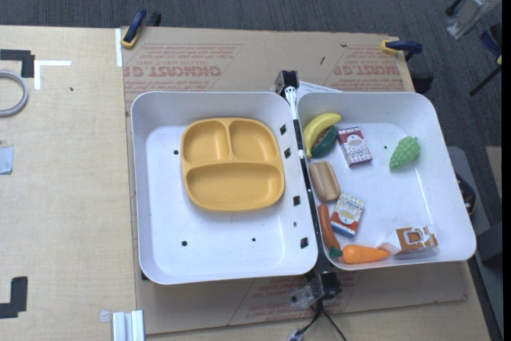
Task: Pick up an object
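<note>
The right bin (435, 172) holds several toy foods and small boxes. A yellow banana (318, 126) lies at its top left beside a dark green piece (324, 141). A small red and white box (354, 147) sits to their right, and a green bumpy fruit (405, 152) lies further right. A tan bread piece (324, 180) rests along the left wall. Below it are a white and orange box (347, 215), a red sausage (326, 226), an orange carrot (364, 254) and a clear packet with orange print (416, 239).
The left bin (160, 243) bears a yellow divided plate (232, 164). Both bins rest on a cardboard sheet (200, 64) held by blue and yellow clamps (133, 28). A clamp (287, 81) joins the bins at the top, with a cable (319, 307) at the bottom.
</note>
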`<state>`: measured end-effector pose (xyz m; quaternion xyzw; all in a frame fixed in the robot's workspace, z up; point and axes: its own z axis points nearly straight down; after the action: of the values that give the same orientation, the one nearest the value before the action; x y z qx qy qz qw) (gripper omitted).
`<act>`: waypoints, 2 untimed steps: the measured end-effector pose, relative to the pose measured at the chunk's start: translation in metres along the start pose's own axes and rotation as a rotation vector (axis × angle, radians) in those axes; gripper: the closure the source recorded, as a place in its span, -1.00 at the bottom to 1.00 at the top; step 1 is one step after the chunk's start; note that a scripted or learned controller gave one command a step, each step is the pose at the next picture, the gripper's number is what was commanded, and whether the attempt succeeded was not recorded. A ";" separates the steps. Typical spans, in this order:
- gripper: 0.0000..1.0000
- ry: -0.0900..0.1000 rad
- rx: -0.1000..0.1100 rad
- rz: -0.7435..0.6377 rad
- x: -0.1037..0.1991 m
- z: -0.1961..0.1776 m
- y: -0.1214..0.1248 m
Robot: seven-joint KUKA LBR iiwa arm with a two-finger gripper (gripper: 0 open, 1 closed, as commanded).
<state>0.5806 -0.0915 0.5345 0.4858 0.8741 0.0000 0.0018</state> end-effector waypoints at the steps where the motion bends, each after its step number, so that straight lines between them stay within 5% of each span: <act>1: 1.00 -0.003 -0.002 -0.002 0.000 -0.009 0.001; 2: 1.00 0.001 0.002 0.085 -0.043 0.142 -0.046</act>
<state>0.5653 -0.1526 0.3924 0.5226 0.8526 -0.0005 0.0012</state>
